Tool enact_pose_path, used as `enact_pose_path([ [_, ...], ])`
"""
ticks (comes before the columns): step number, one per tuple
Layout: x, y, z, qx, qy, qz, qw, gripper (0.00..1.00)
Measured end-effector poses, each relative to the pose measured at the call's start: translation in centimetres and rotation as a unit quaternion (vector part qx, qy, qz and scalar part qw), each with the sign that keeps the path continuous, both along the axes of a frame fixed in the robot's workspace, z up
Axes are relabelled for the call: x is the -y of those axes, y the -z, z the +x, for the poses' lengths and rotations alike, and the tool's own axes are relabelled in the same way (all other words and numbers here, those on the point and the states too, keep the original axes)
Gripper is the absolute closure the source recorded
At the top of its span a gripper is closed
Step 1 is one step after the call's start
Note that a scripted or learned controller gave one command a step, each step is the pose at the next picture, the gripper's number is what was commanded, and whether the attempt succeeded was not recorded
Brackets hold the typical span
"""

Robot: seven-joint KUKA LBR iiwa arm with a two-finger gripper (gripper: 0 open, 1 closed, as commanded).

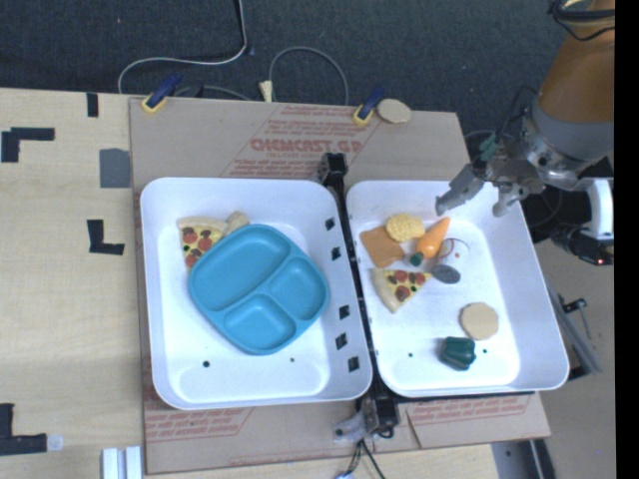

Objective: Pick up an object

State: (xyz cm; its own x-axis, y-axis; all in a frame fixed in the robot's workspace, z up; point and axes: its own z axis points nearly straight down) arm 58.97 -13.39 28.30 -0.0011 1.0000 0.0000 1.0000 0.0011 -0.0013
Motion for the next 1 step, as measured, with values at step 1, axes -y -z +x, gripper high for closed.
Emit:
enact_pose_path([
  [1, 2.70, 10.99, 5.73, -0.001, 0.000, -0.0009, 1.0000, 0.00],
])
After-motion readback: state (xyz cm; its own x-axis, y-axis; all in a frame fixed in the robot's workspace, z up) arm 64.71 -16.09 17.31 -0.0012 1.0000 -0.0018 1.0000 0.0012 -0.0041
